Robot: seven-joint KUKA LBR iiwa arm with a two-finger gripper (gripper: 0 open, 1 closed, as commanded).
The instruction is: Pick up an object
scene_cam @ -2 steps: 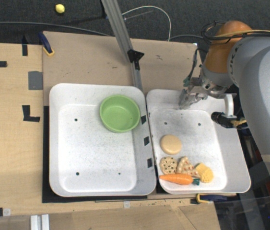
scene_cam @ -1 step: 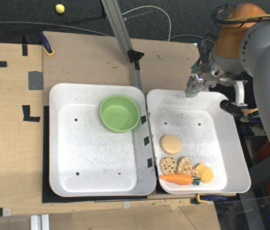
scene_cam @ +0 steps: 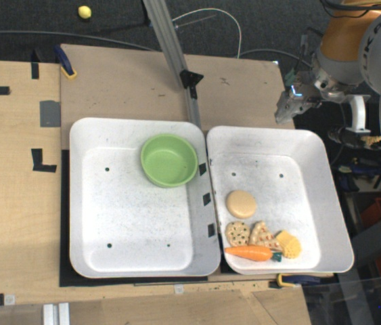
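Gripper (scene_cam: 289,108) parked above the right bin's (scene_cam: 315,147) far rim, outside it; open or clenched, cannot tell. Carrot (scene_cam: 250,252) at that bin's near edge, long axis along the rim, just beside cookie (scene_cam: 237,233) and corn (scene_cam: 289,244). Well apart from gripper, toward the near rim and slightly left.

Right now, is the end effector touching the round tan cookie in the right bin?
Apart. The camera view shows the end effector above the right bin's far rim, with bare bin floor between it and the cookie.

Arm (scene_cam: 352,39) raised at right
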